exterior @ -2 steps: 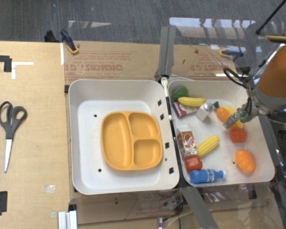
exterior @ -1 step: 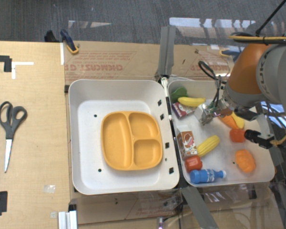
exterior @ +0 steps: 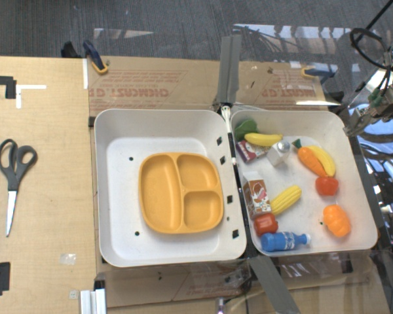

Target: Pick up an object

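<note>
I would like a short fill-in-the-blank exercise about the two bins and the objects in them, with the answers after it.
1. The yellow divided plate lies in the ____ bin.
2. The plate has ____ compartments.
3. The blue bottle lies near the right bin's ____ edge.
4. On the wooden bench, left of the bins, lie black-handled ____.

Answers: left; three; front; scissors

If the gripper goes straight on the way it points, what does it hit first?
The gripper would probably meet the right bin at its far corner rim first; depth is unclear.
</note>
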`<state>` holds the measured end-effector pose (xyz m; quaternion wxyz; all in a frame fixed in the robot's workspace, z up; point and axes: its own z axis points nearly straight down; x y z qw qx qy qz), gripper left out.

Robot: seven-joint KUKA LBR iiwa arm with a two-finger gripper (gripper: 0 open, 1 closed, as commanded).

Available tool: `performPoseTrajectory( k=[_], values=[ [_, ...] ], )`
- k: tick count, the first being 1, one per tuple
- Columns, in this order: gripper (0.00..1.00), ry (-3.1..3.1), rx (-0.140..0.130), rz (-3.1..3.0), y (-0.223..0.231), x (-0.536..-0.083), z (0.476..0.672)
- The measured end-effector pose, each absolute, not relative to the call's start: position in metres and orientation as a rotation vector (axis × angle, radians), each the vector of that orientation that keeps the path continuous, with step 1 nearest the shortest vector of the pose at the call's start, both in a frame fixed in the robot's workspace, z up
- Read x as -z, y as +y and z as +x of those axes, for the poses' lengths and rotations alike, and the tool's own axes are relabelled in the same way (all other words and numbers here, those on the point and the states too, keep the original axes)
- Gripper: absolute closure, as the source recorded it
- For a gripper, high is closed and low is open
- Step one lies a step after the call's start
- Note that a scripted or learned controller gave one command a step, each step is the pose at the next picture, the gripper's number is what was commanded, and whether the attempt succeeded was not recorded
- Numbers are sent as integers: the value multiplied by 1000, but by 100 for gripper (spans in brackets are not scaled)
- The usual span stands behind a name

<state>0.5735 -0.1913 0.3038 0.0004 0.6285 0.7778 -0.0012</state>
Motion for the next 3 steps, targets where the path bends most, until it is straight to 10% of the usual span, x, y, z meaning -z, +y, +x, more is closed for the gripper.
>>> performPoseTrajectory(
  k=[1, 2, 3],
  values=[
    [0, 2443, 4, 1974, -191, -304, 574],
    [0, 2296, -16, 2117, -174, -121, 537],
    [0, 2214, -2, 2224, -177, -94, 556]
  ],
)
